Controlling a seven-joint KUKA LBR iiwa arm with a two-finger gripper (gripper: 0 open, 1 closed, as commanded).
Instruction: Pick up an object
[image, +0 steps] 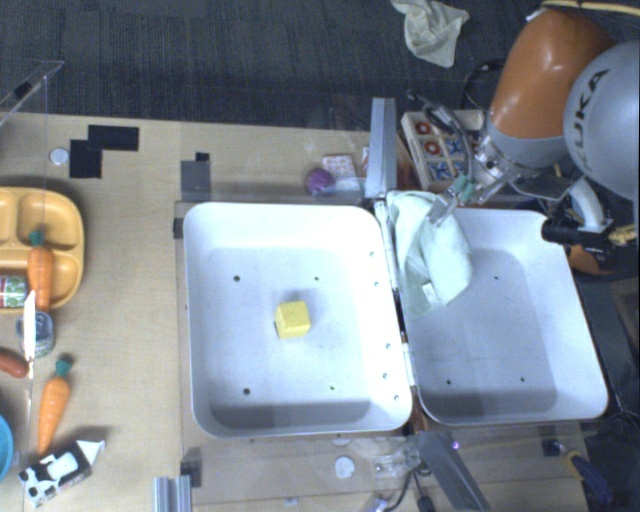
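Nearest you: left bin, with yellow block lying near its centre. Right bin: white cloth draped at its upper-left corner. Gripper sat pinched on the cloth's top edge, arm reaching from the right

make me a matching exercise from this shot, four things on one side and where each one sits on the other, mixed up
Things:
1. yellow block
2. pale cloth
3. purple ball
4. yellow tray

Places:
A. on the bench behind the left bin
B. at the view's far left edge of the bench
C. near the middle of the left bin
D. draped in the right bin by its left wall

Pairs: 1-C, 2-D, 3-A, 4-B
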